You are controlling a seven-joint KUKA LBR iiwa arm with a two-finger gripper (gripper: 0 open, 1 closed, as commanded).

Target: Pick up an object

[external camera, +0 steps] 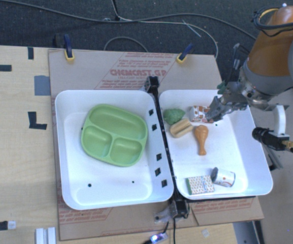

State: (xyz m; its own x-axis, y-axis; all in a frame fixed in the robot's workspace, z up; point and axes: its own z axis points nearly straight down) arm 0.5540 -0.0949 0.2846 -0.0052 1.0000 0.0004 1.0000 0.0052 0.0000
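Note:
The right bin (pixel 248 151) holds several small objects: a green round piece (pixel 173 116), a tan bread-like roll (pixel 181 128), an orange drumstick shape (pixel 201 139), a white and red packet (pixel 197 112), a small patterned box (pixel 200 185) and a white cylinder with a dark cap (pixel 222 177). My gripper (pixel 216 112) hangs low over the bin's upper part, just right of the white and red packet and above the drumstick. The dark fingers point down and left toward the packet.
The left bin (pixel 67 151) carries a green divided plate (pixel 115 134). A black divider with clips (pixel 159 136) runs between the bins. Cardboard lies under both bins, with two clamps at its far edge. Cables cross the dark floor behind.

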